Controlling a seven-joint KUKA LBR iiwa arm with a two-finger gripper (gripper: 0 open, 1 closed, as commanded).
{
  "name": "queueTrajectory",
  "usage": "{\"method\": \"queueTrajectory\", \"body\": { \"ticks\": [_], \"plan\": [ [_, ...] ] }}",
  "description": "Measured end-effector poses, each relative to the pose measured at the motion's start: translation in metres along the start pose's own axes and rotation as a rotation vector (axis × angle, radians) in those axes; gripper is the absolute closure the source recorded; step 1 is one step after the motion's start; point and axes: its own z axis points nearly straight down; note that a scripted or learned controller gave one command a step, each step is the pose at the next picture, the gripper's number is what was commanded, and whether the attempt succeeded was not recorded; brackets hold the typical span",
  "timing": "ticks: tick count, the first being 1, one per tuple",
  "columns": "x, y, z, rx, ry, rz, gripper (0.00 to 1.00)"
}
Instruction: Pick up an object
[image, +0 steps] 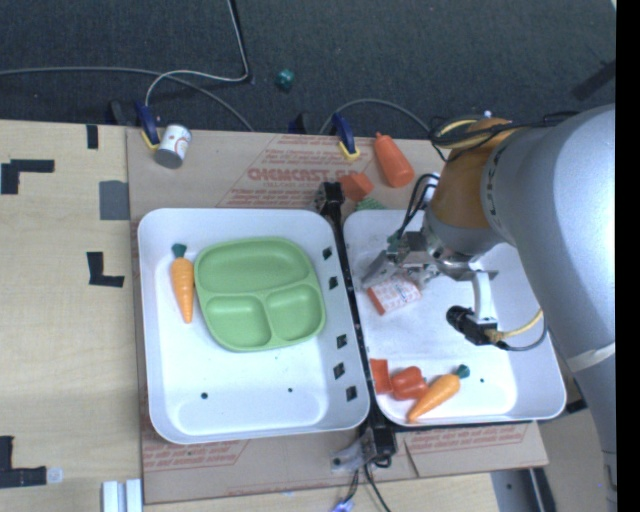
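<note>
My end effector (392, 262) hovers right of centre over the red-and-white packet (394, 295); I cannot tell its state. Next: descend squarely, then close.

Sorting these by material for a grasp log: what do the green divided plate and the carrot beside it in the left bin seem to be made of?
The green three-compartment plate looks like moulded plastic, matte: uniform colour, soft rounded rims. The small orange carrot with a green top is probably a plastic toy: flat, even orange with no natural texture, though the view is too coarse to be sure.
</note>
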Motion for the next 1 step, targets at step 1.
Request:
{"method": "queueTrajectory", "body": {
  "ticks": [1],
  "plan": [
    [0.0005,-0.0003,-0.0092,0.001,0.000,-0.001,1.00]
  ]
}}
